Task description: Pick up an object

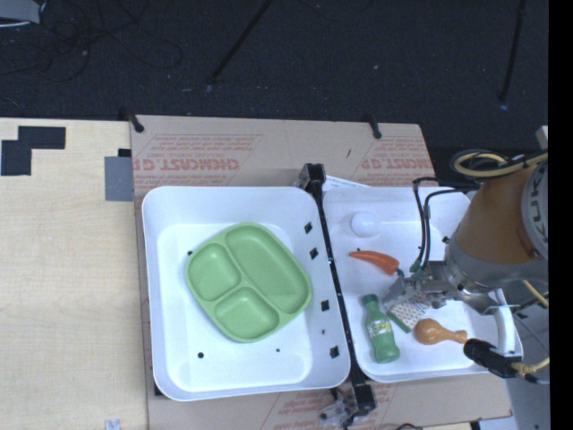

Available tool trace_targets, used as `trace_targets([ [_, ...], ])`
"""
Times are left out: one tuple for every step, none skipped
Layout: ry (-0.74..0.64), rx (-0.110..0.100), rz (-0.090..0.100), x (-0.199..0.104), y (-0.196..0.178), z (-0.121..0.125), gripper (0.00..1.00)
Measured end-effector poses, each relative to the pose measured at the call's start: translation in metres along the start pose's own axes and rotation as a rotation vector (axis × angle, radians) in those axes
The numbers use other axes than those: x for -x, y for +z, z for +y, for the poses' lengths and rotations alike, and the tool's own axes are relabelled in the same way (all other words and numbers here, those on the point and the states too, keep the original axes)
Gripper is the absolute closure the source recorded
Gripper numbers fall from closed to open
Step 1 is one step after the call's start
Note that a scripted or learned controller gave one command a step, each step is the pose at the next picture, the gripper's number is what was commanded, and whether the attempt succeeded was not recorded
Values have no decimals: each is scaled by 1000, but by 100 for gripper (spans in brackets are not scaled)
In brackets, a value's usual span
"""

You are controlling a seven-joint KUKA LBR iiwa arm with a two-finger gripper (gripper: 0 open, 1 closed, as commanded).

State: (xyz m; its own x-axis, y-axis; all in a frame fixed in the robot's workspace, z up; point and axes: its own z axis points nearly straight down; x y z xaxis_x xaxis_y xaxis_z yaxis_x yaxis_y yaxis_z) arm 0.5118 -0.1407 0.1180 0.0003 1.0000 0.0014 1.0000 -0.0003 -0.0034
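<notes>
- Two shallow white bins side by side on the worktop: left bin, right bin.
- In the left bin, a light green plastic plate with three compartments, lying flat near the middle.
- In the right bin, a small green plastic bottle with a label lying near the front; an orange-red chilli-shaped toy further back; a tan pear-shaped wooden piece to the right of the bottle; a pale round white object towards the rear.
- Between bottle and tan piece, a small mesh-patterned light object.
- Hand low over the right bin, just above the mesh-patterned object, beside the chilli toy.
- Fingers' state: cannot tell; nothing seen gripped.
</notes>
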Motion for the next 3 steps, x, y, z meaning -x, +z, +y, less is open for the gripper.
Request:
trace_targets([
  [3,8,-7,2,26,2,0],
  [4,14,1,0,14,5,100],
  [-1,1,-1,-2,-27,2,100],
])
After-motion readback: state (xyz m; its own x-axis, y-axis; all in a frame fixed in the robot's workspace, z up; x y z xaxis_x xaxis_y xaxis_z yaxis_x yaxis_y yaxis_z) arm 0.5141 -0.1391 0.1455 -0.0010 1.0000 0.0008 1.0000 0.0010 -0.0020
